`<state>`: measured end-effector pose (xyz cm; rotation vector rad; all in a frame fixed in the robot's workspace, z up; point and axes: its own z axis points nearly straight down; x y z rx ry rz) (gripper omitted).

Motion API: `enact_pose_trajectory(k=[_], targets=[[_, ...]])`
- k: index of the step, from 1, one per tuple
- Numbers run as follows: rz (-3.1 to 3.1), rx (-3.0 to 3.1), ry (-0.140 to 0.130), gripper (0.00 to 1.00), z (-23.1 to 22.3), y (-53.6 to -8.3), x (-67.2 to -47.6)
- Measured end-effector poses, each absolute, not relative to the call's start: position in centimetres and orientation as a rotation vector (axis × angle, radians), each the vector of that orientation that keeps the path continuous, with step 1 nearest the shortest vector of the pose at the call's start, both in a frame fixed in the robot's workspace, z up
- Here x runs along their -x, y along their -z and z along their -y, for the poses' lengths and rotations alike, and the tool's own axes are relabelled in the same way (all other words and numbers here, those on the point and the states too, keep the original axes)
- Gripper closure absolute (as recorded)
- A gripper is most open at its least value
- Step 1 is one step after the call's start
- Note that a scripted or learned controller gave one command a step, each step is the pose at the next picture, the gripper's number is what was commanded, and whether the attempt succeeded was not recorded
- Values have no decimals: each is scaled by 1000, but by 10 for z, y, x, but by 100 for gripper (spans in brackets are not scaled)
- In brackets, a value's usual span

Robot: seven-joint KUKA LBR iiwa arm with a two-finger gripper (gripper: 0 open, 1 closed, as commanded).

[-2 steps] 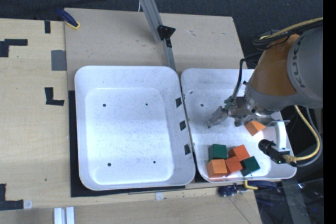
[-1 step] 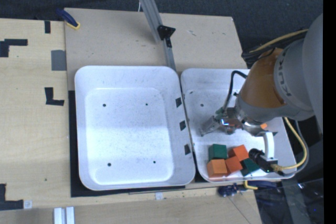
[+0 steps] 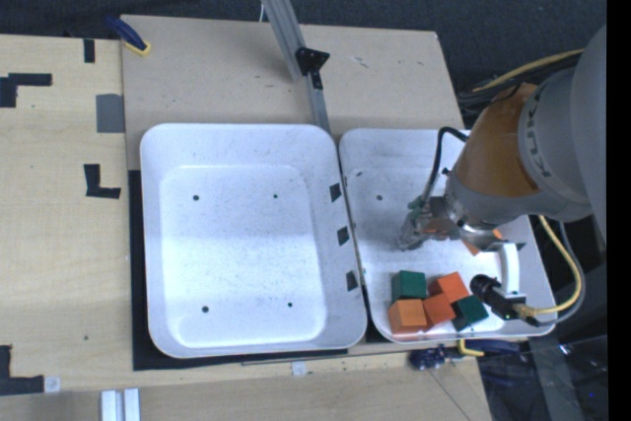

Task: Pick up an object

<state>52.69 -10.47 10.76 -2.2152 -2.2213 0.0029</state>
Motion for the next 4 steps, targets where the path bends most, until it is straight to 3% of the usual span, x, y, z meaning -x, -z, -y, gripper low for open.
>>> enact_pose_trajectory(k=[2, 3, 4], targets=[[2227, 2222, 5, 100, 108, -211, -536], [2223, 2220, 0, 100, 108, -222, -536], [2229, 2212, 2, 100, 55, -233, -558]])
